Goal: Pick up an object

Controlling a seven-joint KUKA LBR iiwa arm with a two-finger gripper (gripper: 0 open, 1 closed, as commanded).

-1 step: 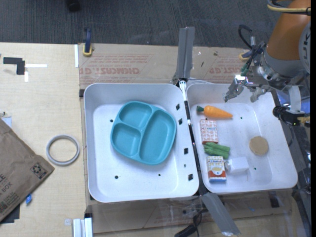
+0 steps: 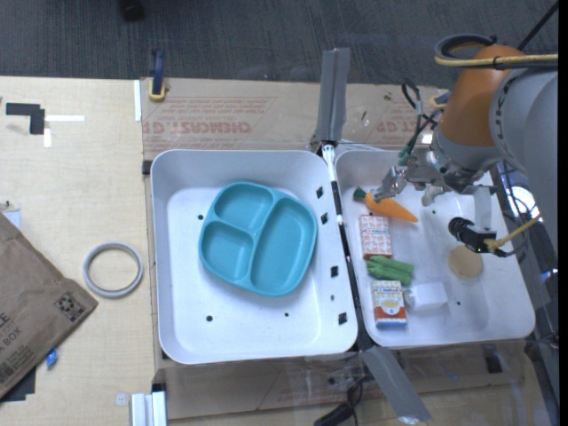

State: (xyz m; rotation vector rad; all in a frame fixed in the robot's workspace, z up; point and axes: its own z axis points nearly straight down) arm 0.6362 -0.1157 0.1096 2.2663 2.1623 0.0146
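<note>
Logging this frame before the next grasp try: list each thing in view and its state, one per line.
blue divided plate: flat, left bin
toy carrot: lying, right bin
green pods: lying
two small cartons: lying flat
tape ring: flat on bench
end effector: above carrot

The grey arm (image 2: pixel 532 105) reaches in from the right, its orange band (image 2: pixel 475 96) sitting above the wrist. The gripper (image 2: pixel 395 183) points down and leftward, held low.
</note>
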